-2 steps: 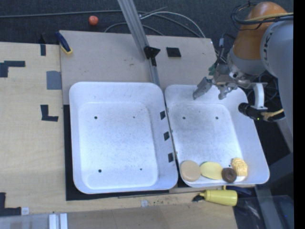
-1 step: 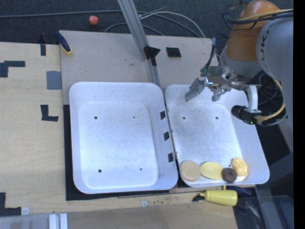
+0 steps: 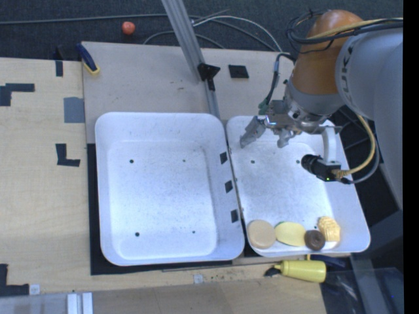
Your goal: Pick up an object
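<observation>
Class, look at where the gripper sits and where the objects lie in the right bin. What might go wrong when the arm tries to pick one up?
1. The gripper is at the right bin's far end, away from the objects.
2. The tan disc, yellow piece, brown piece and corn-like piece crowd the near wall, so fingers may hit it or nudge neighbours.

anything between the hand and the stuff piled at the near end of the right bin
Nothing visible does. The hand hangs over the far end of the right bin, and bare bin floor lies between it and the tan disc, yellow piece, dark ring and corn-like piece.
</observation>
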Robot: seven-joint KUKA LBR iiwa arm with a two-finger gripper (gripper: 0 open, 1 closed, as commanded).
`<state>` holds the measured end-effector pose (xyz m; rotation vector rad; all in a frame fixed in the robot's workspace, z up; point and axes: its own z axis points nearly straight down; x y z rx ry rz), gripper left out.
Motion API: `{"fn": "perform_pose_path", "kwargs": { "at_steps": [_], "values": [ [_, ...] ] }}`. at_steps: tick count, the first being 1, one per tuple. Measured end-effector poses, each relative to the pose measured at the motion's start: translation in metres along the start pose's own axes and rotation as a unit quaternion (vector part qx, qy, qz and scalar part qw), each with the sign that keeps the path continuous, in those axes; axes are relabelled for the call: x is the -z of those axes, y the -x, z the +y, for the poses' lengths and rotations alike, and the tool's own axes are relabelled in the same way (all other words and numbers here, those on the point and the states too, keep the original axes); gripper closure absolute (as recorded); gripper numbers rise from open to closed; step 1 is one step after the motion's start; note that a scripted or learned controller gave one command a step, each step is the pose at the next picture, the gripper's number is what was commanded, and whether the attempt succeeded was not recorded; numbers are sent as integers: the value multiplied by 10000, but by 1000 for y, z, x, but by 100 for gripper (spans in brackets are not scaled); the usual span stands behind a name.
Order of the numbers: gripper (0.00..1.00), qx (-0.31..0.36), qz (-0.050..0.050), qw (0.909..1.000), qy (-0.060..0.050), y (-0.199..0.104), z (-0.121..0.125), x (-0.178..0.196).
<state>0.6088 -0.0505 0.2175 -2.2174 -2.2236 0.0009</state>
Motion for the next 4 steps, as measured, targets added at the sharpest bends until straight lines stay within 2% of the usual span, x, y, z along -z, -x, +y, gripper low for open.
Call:
{"fn": "perform_pose_path", "kwargs": {
  "at_steps": [1,2,3,4],
  "values": [
    [0,10,3,10000,-11,-62,-47,-30],
    [0,-12,-3,10000,3,-59,-46,-29],
    [100,-12,-3,10000,1,-59,-46,-19],
    [100,25,8,10000,6,-145,-68,-5]
  ]
}}
